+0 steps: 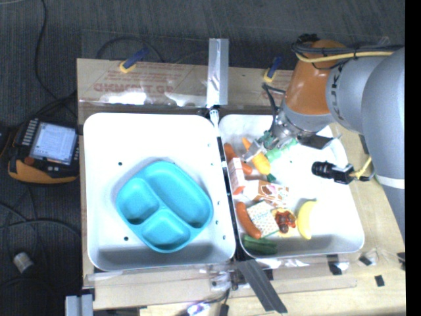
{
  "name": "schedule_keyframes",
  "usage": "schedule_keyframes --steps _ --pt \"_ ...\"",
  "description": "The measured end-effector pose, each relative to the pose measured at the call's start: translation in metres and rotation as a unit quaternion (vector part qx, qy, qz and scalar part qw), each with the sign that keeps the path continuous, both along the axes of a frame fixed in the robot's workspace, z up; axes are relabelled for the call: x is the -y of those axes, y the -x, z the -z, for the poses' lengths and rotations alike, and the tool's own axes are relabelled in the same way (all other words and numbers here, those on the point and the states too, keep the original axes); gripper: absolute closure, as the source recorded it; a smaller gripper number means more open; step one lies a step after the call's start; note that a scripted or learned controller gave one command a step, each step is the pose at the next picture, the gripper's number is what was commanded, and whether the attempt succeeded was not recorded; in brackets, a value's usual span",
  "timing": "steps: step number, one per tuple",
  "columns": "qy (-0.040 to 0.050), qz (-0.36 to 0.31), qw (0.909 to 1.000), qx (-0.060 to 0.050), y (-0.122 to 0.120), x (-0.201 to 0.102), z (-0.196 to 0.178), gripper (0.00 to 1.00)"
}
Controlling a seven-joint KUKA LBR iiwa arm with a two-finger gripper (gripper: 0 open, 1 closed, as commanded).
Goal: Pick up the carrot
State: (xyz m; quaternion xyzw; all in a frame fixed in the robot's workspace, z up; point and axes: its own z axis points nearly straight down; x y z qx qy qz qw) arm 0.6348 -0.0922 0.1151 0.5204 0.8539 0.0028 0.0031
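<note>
A: Where is the carrot (247, 167) placed?

B: It is seen in the right bin (342, 203), near the upper left part, just beside the divider between the bins. The small orange piece is taken as the carrot; the identification is not certain, since several orange items are crowded there.

A: And relative to the gripper (275, 140)?

B: The carrot is found below and to the left of the gripper, near but apart. A yellow toy (262, 162) is lodged between them, just under the gripper.

A: Long axis?

B: Hard to read. The carrot seems to be laid roughly along the divider, top to bottom in the view, slightly tilted. Which end is the tip cannot be told.

A: Gripper state?

B: It cannot be told; the tip is masked by green and white clutter. Nothing can be confirmed as held.

A: Other items to be logged?

B: A banana (305, 218) is noted at lower right, a sausage-like piece (247, 220) and a green vegetable (260, 245) at the bin's lower left. A blue divided tray (164, 204) is set in the left bin (105, 143). Both bins are carried on the surface (151, 84).
</note>
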Motion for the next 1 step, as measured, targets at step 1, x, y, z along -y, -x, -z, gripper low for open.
schedule_keyframes --steps 1 --pt "0.0013 0.008 1.0000 -0.005 -0.0141 -0.0479 -0.1129 1.00"
